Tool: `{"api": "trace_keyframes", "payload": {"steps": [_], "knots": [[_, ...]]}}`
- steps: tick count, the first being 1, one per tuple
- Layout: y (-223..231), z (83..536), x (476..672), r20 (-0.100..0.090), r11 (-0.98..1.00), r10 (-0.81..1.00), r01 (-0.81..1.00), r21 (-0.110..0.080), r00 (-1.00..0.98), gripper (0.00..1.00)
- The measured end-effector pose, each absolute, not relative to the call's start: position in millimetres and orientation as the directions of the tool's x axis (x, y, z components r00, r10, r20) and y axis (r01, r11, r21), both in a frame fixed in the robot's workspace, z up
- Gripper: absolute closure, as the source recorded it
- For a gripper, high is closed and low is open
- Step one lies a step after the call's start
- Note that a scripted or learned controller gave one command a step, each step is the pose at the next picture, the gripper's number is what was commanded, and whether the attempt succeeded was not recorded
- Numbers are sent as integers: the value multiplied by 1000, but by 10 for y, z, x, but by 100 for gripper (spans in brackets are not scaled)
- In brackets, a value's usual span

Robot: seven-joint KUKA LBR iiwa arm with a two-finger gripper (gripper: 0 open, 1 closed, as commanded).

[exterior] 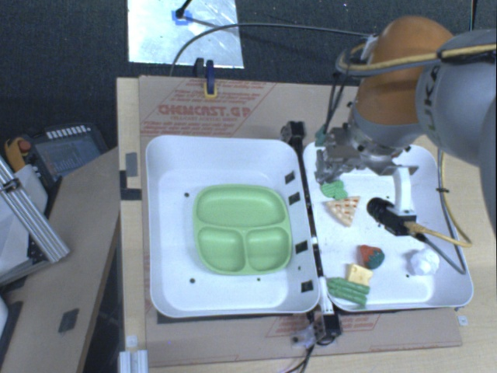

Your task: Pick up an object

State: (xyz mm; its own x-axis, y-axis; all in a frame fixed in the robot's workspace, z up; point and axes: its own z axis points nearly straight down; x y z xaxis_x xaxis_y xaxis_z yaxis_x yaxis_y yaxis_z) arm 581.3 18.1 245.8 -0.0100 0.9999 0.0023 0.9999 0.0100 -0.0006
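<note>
Where the grey arm with the orange band reaches in from the right of the camera view, two-finger gripper (332, 169) found low over the upper left corner of the right white bin (450, 286). Whether anything sits in its grasp: cannot tell, tips lost against the dark mechanism. Small green toy leaf-shaped piece (334, 189) lying directly beneath and just toward the camera from the tips, touching or nearly so; judged the likeliest target. Tan waffle-patterned triangular wedge (344, 209) just beyond it, long axis pointing down and right. Red-and-teal toy piece (370, 256), yellow block (359, 274) and green bean-pod bundle (347, 291) well apart, nearer the front wall. Pale green three-compartment plastic tray (239, 228) in the left white bin (167, 169), not concerned.
</note>
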Motion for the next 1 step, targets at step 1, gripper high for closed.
{"api": "trace_keyframes", "payload": {"steps": [1], "knots": [[604, 2395, 5725, 2, 9, 1000, 1000, 0, -9, 100]]}}
